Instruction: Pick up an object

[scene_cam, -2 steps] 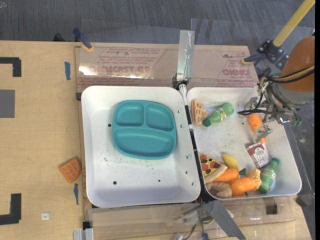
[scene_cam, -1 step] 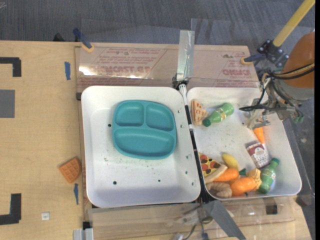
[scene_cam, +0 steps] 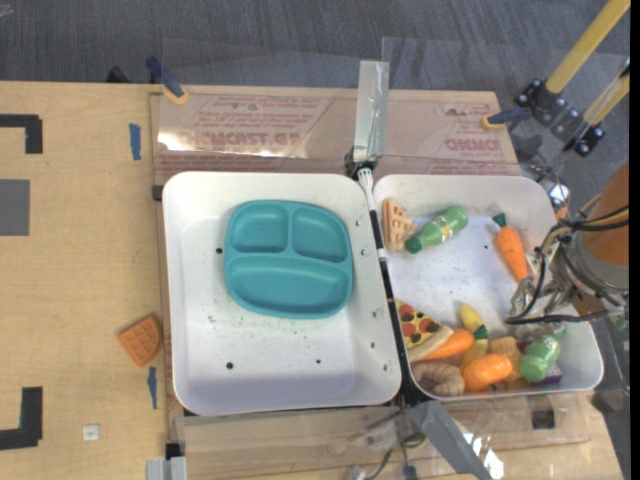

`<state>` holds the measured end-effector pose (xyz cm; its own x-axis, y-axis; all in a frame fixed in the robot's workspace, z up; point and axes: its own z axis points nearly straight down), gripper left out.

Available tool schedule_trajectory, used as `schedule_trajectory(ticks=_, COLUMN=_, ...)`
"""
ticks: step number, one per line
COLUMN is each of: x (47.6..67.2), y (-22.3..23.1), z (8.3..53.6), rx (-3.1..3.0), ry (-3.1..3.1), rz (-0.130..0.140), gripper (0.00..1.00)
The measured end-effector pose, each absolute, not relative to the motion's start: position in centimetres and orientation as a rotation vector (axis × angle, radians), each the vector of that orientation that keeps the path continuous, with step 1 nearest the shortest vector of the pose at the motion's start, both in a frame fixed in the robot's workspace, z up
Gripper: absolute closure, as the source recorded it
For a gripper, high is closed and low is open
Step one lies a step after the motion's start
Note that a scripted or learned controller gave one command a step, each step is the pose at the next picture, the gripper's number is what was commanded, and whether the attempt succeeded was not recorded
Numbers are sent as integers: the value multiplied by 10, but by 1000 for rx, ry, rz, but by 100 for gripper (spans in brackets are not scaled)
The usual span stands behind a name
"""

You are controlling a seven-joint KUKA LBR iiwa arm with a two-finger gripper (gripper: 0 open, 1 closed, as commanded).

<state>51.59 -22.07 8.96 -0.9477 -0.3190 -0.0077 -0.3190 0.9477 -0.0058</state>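
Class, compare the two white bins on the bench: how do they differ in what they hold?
The left bin holds one large item, a teal divided plate, lying flat. The right bin holds many small toy foods, among them a carrot and a pizza slice. The left bin's item sits centrally; the right bin's cluster mostly along its near edge. Both are shallow and white.

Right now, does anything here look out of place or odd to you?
Yes: one waffle piece lies on the wooden bench, left of the left bin, apart from the toy food piled in the right bin. The teal divided plate sits flat in the left bin.
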Motion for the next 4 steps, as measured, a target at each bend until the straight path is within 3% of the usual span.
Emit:
schedule_trajectory(ticks=1, x=588, y=-215, z=89, rx=-233, ry=3120, rz=-5, gripper=100)
schedule_trajectory(ticks=2, x=647, y=-180, z=242, rx=-214, ry=3114, rz=-7, gripper=100)
schedule_trajectory(ticks=3, x=564, y=-217, z=113, rx=-323, ry=3130, rz=5, gripper=100)
schedule_trajectory(ticks=4, x=585, y=-223, z=89, rx=-814, ry=3023, rz=-6, gripper=100)
